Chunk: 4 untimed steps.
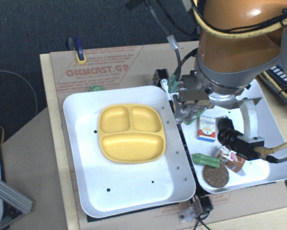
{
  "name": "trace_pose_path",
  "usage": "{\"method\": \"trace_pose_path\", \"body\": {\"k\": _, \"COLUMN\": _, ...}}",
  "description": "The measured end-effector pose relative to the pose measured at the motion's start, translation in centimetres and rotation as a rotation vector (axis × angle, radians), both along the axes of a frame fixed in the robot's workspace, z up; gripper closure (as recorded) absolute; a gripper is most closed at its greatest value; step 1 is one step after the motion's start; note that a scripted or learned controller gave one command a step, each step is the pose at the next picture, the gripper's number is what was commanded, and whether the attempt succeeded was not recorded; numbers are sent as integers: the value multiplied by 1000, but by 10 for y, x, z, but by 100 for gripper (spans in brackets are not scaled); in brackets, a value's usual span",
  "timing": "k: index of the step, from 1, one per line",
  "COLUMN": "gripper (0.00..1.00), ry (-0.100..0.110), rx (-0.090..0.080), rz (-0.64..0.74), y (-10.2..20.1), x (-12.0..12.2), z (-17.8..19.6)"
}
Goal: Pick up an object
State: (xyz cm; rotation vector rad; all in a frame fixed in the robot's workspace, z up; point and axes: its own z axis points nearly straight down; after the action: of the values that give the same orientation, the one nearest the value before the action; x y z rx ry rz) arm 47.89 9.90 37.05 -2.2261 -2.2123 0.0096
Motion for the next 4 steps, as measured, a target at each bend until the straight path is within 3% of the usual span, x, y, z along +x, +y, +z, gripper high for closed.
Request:
{"method": "trace_pose_path", "body": {"k": 1, "gripper": 100, "ry": -12, "rx": 3, "rz": 7, "y": 4, "x": 1, "z": 40}}
{"method": "trace_pose_path", "body": {"k": 2, "gripper": 100, "ry": -8, "rx": 5, "rz": 17, "y": 101, "x": 6, "z": 29}}
{"method": "trace_pose_path", "body": {"k": 3, "gripper": 100, "ry": -2, "rx": 0, "rz": 0, "y": 38, "x": 0, "z": 17}}
{"method": "trace_pose_path", "body": {"k": 4, "gripper": 100, "ry": 4, "rx": -1, "rz": -1, "y": -13, "x": -1, "z": -51}}
